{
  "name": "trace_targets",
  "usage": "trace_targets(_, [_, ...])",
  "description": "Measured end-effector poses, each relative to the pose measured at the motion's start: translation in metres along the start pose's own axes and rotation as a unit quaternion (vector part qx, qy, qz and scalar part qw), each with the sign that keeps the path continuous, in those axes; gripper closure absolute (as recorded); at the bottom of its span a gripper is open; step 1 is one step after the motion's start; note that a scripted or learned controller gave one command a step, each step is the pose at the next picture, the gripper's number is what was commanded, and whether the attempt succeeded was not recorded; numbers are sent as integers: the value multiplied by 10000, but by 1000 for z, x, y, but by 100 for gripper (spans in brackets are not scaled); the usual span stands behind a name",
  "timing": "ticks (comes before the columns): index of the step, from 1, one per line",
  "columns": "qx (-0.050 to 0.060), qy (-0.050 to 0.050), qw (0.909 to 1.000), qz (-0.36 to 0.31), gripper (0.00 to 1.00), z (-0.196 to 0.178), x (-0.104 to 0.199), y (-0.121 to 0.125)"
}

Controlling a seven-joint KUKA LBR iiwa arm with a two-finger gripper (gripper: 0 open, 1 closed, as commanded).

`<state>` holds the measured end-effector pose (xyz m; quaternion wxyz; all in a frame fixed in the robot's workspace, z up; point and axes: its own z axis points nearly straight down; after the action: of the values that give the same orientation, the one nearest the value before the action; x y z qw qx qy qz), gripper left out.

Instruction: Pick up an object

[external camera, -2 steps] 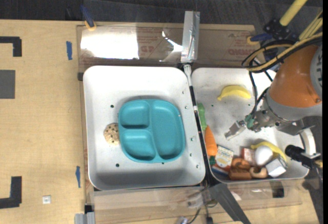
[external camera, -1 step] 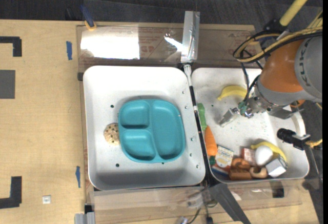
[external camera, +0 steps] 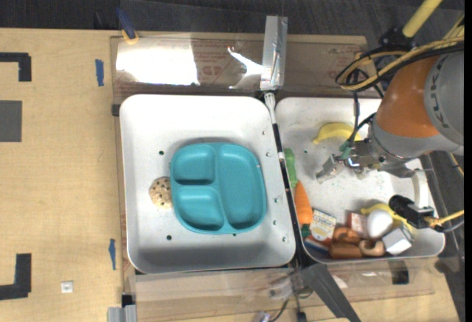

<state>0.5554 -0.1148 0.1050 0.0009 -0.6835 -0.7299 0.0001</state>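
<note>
My gripper (external camera: pixel 333 164) hangs over the middle of the right bin (external camera: pixel 324 110), its fingers spread open above bare bin floor with nothing between them. A yellow banana (external camera: pixel 331 133) lies just behind it. A carrot (external camera: pixel 302 203) and a green vegetable (external camera: pixel 290 164) lie along the bin's left wall. Several small toys crowd the front: a snack packet (external camera: pixel 322 223), a brown piece (external camera: pixel 354 245), a white egg (external camera: pixel 379 223).
The left bin (external camera: pixel 140 166) holds a teal divided plate (external camera: pixel 219 186) and a cookie (external camera: pixel 160 192) beside its left edge. Yellow and black cables (external camera: pixel 376 59) loop behind the right bin. The orange-banded arm (external camera: pixel 417 110) covers the bin's right side.
</note>
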Motion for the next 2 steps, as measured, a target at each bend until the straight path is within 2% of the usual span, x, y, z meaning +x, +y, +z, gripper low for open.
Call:
trace_targets(1, [-16, -10, 9990, -437, 0, 13, 4, 60])
trace_targets(2, [-39, -22, 9990, -448, 100, 2, 4, 61])
